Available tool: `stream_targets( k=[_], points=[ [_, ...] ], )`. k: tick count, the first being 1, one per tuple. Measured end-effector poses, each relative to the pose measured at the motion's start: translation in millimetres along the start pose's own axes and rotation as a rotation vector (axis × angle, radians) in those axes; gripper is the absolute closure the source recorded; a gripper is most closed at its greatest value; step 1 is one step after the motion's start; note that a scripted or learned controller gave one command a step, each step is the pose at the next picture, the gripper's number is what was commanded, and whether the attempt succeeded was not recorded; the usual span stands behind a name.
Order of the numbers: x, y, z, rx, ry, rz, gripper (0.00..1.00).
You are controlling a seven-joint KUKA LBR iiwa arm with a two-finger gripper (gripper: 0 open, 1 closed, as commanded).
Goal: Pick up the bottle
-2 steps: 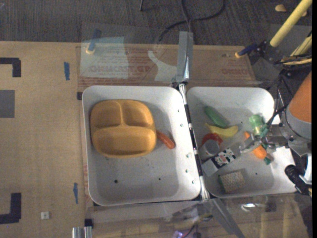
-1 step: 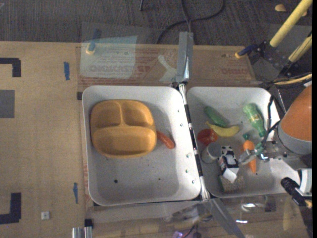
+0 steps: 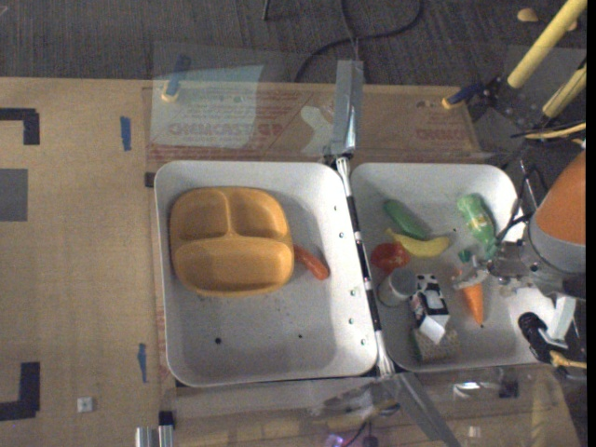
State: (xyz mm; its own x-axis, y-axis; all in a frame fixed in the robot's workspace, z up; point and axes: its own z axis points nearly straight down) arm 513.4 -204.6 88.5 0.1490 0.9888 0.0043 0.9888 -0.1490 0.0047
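Observation:
The bottle (image 3: 476, 218) is pale green and translucent. It lies on its side in the far right part of the right bin (image 3: 438, 180). My gripper (image 3: 477, 273) hangs low in that bin, just in front of the bottle's near end and right above an orange carrot (image 3: 474, 302). The grey wrist and orange band come in from the right edge. Nothing is seen held in the gripper.
The right bin also holds a green cucumber (image 3: 406, 219), a banana (image 3: 424, 245), a red tomato (image 3: 388, 255), a grey cup (image 3: 402, 284) and a black-and-white carton (image 3: 429, 299). In the left bin (image 3: 270, 343) lie a yellow divided plate (image 3: 229, 239) and a small orange sausage (image 3: 311, 264).

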Motion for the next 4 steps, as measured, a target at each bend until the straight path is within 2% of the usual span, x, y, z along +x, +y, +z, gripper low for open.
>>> stream_targets(
  k=[1,2,3,4],
  points=[
    [7,56,0,-0.002,0.005,0.044,0.00],
    [18,129,2,0.012,0.000,-0.053,0.00],
    [19,132,-10,0.002,-0.005,-0.057,1.00],
    [79,145,-131,0.003,-0.005,0.347,1.00]
  ],
)
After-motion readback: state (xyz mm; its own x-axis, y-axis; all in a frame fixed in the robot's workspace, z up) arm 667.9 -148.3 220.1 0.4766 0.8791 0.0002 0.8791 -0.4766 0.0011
